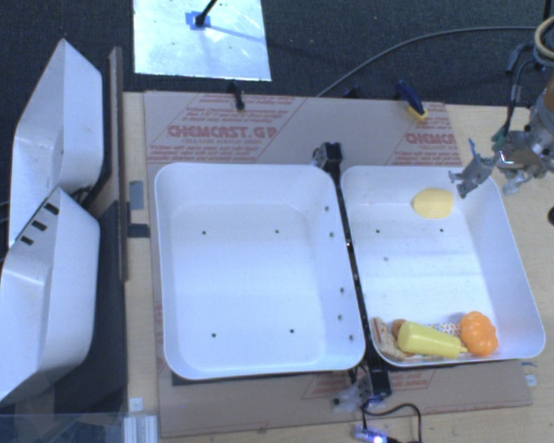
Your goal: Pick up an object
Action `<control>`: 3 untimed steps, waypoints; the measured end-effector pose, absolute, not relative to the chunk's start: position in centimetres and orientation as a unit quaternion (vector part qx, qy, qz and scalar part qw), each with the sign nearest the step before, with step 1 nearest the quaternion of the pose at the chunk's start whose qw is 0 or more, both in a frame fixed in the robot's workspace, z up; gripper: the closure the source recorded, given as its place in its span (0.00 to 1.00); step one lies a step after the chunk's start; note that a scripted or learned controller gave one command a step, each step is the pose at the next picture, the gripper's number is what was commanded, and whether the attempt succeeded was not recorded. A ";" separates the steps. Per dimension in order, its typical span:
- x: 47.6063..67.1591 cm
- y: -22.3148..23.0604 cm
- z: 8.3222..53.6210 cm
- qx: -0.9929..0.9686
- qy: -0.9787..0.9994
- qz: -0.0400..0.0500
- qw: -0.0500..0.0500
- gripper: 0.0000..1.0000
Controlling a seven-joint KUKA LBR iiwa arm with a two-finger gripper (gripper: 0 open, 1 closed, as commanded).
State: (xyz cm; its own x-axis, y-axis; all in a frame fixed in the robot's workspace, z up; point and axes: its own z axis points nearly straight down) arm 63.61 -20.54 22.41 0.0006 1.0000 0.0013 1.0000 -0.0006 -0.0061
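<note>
A pale yellow rounded object [433, 203] lies near the far right corner of the right bin [443, 266]. Along that bin's front edge sit a yellow oblong object [429, 340], an orange fruit-like object [479, 333] and a tan flat piece [386, 334], crowded together. My gripper [490, 181] hangs over the right bin's far right rim, just right of and slightly above the pale yellow object. It is open, its two fingers spread apart with nothing between them.
The left bin [254, 266] sits beside the right one, with a black clamp [331, 155] at the divide. Spare white bins [51, 210] lean at the far left. A blue-yellow clip [411, 101] and cables lie behind the bins.
</note>
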 end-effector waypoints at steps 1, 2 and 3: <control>63.8 -20.5 22.8 -0.707 -0.707 0.000 0.000 0.00; 63.8 -20.3 18.7 -0.707 -0.707 0.000 0.001 0.00; 64.6 -19.9 13.9 -0.707 -0.708 0.001 0.001 0.00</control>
State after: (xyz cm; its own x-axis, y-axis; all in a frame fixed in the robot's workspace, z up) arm 64.57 -19.86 13.93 -0.0014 1.0000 0.0008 1.0000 0.0014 -0.0026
